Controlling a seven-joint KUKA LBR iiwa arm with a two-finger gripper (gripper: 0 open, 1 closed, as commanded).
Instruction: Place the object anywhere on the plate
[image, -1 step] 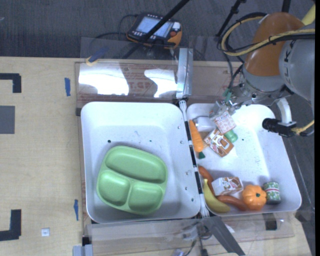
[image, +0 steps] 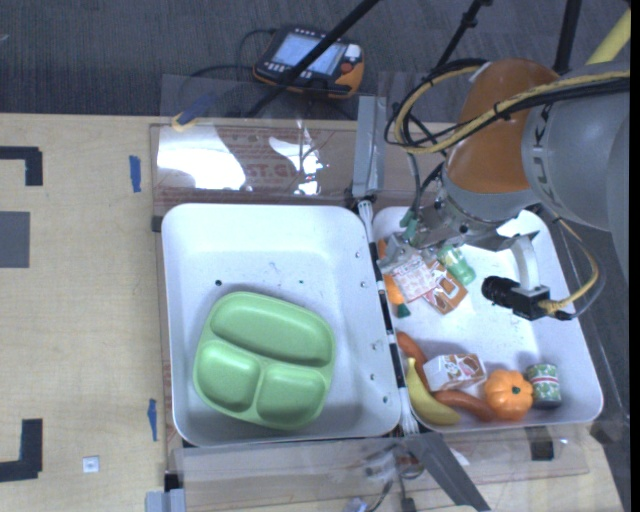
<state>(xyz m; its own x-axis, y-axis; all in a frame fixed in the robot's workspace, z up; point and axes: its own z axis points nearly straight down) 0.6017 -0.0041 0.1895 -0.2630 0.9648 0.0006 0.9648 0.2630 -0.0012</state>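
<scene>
Here we look down at a slant on the wooden bench (image: 80, 300) and its two shallow white bins. The left bin (image: 200, 240) holds the green plate (image: 262, 360), a moulded tray with one long compartment at the back and two smaller ones at the front; it lies towards the front left of that bin. The grey arm (image: 590, 150) comes in from the right, its orange band (image: 495, 125) above the far end of the right bin (image: 575, 340). The gripper (image: 425, 235) is low over the far left corner of the right bin, near the wall shared by the two bins. We cannot tell whether the gripper is released or clenched, nor whether it grasps anything, because the wrist covers it. Just in front of it lies a red-and-white packet (image: 425, 280), with a small green bottle (image: 460, 266) at its right. These candidate objects thus lie in the right bin, apart from the plate. Along the near edge of the same bin we see a banana (image: 425, 398), a small printed carton (image: 455, 370), an orange fruit (image: 508, 393) and a green-patterned can (image: 545, 383), packed close together. Beyond the bins a handheld device (image: 305, 58) rests on the dark floor.
</scene>
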